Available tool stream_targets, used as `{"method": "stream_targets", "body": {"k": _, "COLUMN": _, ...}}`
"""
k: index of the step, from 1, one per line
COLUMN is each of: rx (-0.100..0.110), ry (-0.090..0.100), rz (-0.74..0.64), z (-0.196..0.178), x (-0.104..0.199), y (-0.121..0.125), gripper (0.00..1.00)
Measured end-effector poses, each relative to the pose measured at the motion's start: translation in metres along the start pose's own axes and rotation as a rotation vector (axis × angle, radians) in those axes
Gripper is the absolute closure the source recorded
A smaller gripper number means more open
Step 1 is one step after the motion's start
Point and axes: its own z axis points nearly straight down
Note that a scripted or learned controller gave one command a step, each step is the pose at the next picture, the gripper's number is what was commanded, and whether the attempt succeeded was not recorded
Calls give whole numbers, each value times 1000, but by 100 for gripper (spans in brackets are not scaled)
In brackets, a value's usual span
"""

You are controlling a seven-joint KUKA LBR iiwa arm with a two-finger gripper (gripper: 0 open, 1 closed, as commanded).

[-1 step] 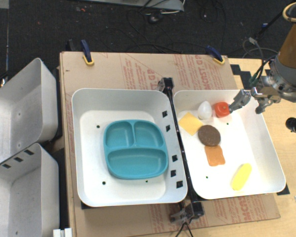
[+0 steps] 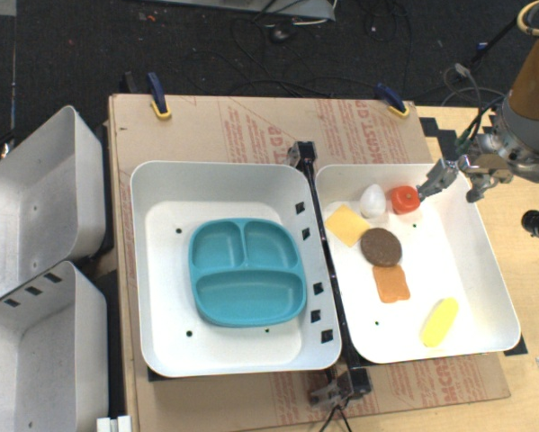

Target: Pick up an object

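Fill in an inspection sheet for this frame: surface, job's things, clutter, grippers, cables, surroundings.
Surface: wooden bench bearing two white bins side by side, left bin and right bin.
Job's things: in the right bin, a red piece, white piece, yellow slice, brown disc, orange slice and yellow oblong.
Clutter: teal divided plate in the left bin.
Grippers: gripper above the right bin's far right corner, jaws open, holding nothing.
Cables: black cables on the dark floor beyond the bench.
Surroundings: two spare white bins at left; blue clamps on the bench's far edge.
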Motion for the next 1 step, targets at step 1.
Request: {"method": "stream_targets", "body": {"k": 1, "rx": 5, "ry": 1, "rz": 2, "z": 58, "x": -6, "y": 6, "gripper": 0}}
